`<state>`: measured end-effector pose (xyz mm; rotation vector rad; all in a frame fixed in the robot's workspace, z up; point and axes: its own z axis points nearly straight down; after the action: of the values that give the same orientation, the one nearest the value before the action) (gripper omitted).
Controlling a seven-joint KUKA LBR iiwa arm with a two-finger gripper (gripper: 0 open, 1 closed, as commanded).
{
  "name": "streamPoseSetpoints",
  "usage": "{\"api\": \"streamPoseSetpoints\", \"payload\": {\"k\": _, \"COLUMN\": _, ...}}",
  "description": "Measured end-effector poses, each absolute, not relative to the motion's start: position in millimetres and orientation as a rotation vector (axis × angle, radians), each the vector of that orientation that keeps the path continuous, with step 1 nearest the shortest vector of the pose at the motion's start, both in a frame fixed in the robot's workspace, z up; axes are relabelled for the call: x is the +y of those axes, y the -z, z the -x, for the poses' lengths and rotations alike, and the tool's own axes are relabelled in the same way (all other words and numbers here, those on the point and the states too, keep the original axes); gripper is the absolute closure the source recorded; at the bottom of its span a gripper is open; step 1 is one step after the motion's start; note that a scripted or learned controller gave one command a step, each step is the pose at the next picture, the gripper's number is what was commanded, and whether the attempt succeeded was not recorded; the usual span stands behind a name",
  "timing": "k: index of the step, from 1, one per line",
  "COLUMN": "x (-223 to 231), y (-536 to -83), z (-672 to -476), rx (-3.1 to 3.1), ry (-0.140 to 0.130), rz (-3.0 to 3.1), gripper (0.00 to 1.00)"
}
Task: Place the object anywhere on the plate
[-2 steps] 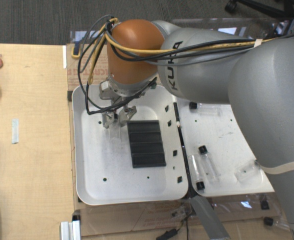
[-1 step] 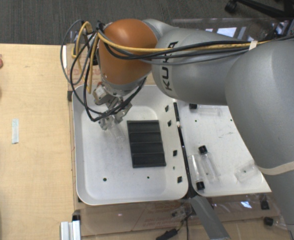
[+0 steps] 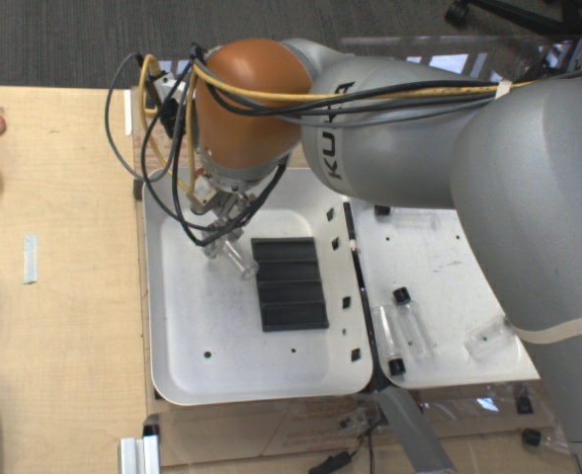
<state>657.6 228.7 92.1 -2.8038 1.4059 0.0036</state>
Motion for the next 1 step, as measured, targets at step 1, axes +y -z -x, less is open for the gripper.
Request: {"api": "streamPoseSetpoints", "payload": {"k": 1, "x": 186.9, "y": -91.6, "z": -571.5, "rx": 0.922, "ry": -0.004, "rz": 3.001, "gripper": 1.00}}
